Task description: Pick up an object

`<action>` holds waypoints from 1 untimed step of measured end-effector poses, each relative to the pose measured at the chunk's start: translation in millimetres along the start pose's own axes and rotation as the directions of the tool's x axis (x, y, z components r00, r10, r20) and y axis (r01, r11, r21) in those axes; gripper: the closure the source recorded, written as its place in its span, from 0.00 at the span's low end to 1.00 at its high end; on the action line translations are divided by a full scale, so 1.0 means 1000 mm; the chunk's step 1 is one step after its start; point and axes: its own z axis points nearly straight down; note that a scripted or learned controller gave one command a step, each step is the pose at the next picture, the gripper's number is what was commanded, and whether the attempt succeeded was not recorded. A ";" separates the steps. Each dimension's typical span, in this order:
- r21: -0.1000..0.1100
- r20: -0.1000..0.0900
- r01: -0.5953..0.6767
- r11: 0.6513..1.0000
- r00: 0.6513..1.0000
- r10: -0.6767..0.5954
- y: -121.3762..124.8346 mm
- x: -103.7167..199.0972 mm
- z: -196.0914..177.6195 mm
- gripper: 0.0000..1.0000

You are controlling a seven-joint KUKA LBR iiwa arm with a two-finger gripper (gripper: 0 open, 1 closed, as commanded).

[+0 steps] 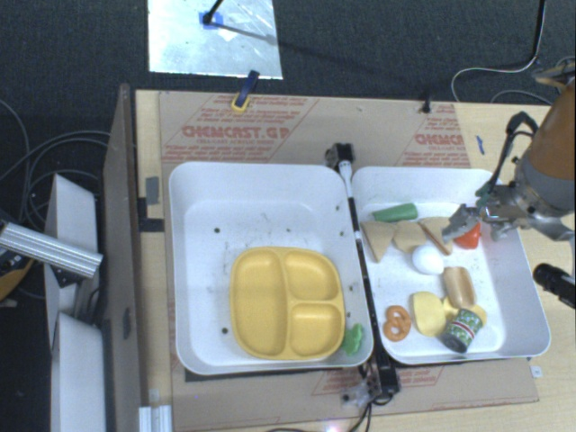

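1. Red-orange toy piece, the likeliest target, lies in the right bin, toward that bin's far right side, and the gripper sits right on top of it.
2. From where I stand I can't tell how far apart the fingers are, or whether the red-orange piece is actually between them; metal parts and the toy overlap in one cluster.
3. Just beside it toward the bin's middle are a tan wedge, a thin brown stick-like piece and a white egg. A green pickle-shaped toy lies nearer the far wall.
4. Nearer the front edge of the tabletop sit a hot dog bun, a pretzel, a yellow piece and a small green-labelled can.
5. My judgement: to do this well, the fingers should straddle the red-orange piece alone, clear of the stick and egg, close firmly, then lift straight up and slowly. A crooked bite could squirt the toy out or drag a neighbour along.
6. The left bin carries a yellow divided tray with a small green object at its front right corner, well apart from the work.
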 end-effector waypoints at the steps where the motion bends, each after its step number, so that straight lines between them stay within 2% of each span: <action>1: 0.001 -0.001 0.004 1.000 1.000 -0.004 0.074 0.016 0.092 0.00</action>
